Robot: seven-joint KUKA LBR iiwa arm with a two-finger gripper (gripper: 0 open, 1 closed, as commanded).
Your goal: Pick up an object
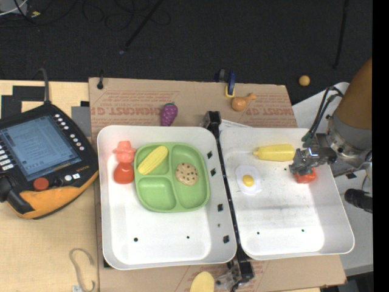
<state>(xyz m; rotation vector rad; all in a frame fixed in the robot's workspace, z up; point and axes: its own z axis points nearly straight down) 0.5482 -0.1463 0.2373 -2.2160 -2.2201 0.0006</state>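
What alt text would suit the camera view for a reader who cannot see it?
The arm's gripper is low in the right bin, right at a small red object, with a yellow bottle and fried egg nearby. The left bin holds a green tray with corn and a cookie.

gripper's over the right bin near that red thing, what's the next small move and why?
Probably a short straight lift to test the grasp. The gripper sits low in the right bin, right on top of the small red object, with the yellow bottle just beside it. Whether the fingers actually have the red piece is unclear.
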